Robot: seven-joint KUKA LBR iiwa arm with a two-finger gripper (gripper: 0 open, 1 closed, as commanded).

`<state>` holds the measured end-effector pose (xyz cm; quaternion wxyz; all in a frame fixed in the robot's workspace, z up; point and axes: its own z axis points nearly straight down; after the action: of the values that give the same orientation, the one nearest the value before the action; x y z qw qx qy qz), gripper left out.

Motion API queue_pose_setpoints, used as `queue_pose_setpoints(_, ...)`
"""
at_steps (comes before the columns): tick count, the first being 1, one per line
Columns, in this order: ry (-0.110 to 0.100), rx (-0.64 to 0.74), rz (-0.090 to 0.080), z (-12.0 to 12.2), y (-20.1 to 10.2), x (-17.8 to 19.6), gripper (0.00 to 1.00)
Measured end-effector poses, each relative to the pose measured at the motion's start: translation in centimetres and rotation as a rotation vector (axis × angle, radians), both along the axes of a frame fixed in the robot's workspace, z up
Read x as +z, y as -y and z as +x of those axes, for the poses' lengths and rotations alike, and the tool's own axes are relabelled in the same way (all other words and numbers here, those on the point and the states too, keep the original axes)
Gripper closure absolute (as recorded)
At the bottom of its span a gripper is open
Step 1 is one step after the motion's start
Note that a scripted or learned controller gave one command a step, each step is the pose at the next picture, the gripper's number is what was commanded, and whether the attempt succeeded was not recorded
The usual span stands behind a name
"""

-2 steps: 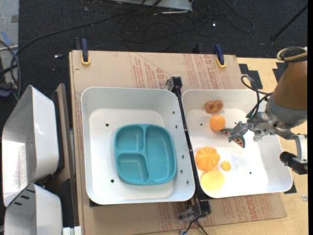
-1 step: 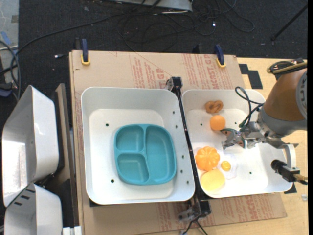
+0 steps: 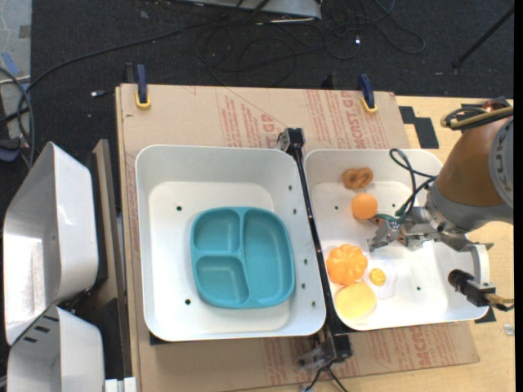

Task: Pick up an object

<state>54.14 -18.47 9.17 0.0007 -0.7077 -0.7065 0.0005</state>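
Note:
In the right bin (image 3: 425, 300) lie a brown pretzel-like piece (image 3: 357, 177) at the back, an orange ball (image 3: 364, 207), an orange pumpkin (image 3: 346, 264), a small fried egg (image 3: 377, 278) and a pale yellow round piece (image 3: 356, 301) at the front. My gripper (image 3: 381, 235) hangs low over the bin's middle, pointing left. It is just right of the pumpkin and below the ball. It is open, with nothing between its fingers.
The left bin (image 3: 163, 186) holds a teal divided plate (image 3: 243, 257). A ridge (image 3: 309, 219) separates the two bins. The arm's cable (image 3: 409, 174) loops over the right bin's back corner. White containers (image 3: 45, 235) stand off the bench at far left.

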Motion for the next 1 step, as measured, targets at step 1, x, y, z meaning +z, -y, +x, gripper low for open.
queue_pose_setpoints(1,0.002,0.0,0.0,0.05,-0.02,1.06,1.0)
